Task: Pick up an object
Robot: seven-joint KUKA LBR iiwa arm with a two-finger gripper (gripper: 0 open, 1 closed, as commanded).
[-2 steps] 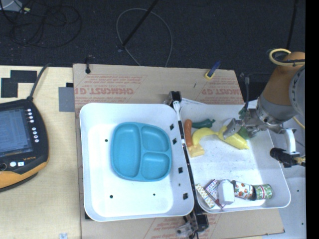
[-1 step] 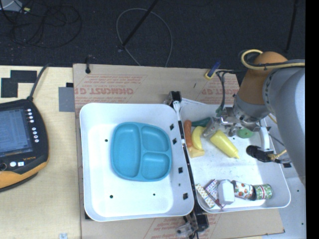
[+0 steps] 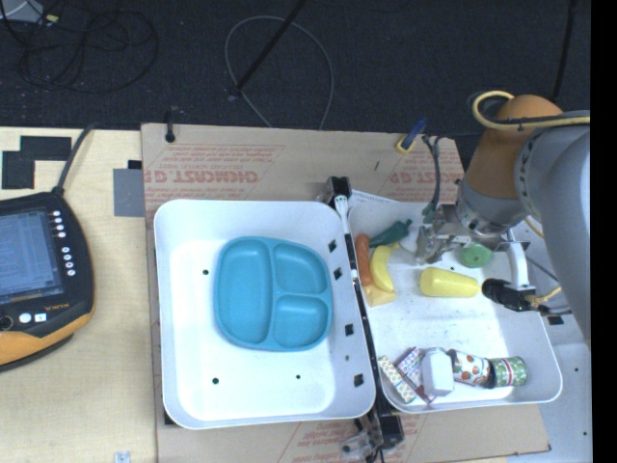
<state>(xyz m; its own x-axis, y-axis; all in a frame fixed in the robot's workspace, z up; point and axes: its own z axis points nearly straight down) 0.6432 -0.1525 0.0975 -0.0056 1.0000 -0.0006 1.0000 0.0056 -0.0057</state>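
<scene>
We see the gripper [image 3: 436, 242] low near the right bin's [image 3: 540, 340] far edge, beside a yellow block [image 3: 449, 283]; its grip we cannot tell.

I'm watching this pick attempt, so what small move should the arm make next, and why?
Probably a short move toward the near side, then down onto the yellow object. The end effector sits low in the right bin, just behind that object, with nothing visibly between its fingers, and a green round piece lies right beside it.
</scene>
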